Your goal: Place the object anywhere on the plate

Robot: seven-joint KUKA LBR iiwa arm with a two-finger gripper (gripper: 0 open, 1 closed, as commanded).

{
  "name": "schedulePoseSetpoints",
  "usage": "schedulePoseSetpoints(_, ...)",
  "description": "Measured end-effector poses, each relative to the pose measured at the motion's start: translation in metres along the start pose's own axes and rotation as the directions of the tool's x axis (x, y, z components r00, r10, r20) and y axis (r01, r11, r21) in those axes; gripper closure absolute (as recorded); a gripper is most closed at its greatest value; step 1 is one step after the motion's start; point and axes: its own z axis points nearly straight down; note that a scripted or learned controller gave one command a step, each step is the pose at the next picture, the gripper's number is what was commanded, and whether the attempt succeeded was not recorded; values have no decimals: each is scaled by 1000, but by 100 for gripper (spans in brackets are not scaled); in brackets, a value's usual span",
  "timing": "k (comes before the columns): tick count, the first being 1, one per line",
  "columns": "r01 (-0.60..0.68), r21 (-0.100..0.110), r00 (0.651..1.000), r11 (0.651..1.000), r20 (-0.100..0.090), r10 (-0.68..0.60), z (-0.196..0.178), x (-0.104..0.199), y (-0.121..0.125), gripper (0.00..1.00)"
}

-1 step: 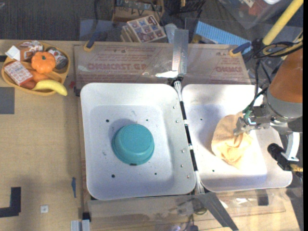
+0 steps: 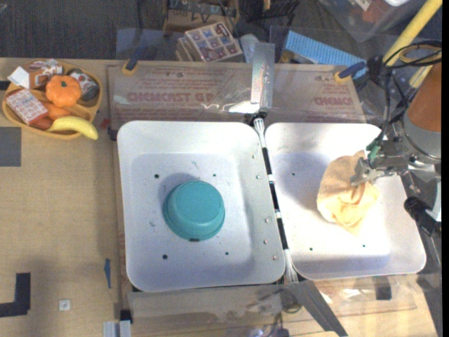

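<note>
- Your gripper (image 2: 366, 172) sits over the right bin (image 2: 302, 244), fingers pinched on the tan cloth's (image 2: 344, 195) upper edge.
- The teal plate (image 2: 195, 210) lies left of that cloth, in the left bin (image 2: 140, 153).

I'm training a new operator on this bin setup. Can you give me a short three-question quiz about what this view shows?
1. True or false: the teal plate lies upside down in the right bin.
2. Which thing lies under the gripper? A) a banana B) a tan cloth-like object C) a blue box
3. Fill in: the basket of toy food stands on the bench beyond the ___ bin's far corner.

Key:
1. False; it is in the left bin.
2. B; the tan cloth-like object in the right bin.
3. Left.
</note>
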Motion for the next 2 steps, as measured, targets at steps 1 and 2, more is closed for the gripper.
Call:
schedulePoseSetpoints(1,391,-3,920,920,1,-391,3,46,26,100)
schedulePoseSetpoints(2,718,-4,696,696,3,-718,-6,100,43,100)
